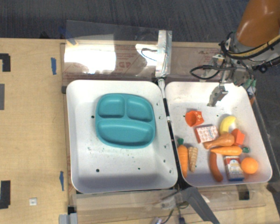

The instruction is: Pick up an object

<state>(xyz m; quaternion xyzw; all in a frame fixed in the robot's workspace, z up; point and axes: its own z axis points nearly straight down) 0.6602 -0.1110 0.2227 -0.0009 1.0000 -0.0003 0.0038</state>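
Gripper (216, 97) hangs over the top of the right bin (257, 125), tips above bare white floor, nothing between them. Below the jaws, just apart: small orange cup (193, 117). Further below and right of the jaws: yellow lemon (227, 123), red-white carton (206, 133), carrots (226, 150), sausage (215, 166), orange (249, 165). Corn (192, 157) and another carrot (183, 158) lie by the bin's left wall. Well left of the jaws, the left bin (79, 162) holds a teal divided plate (126, 120).
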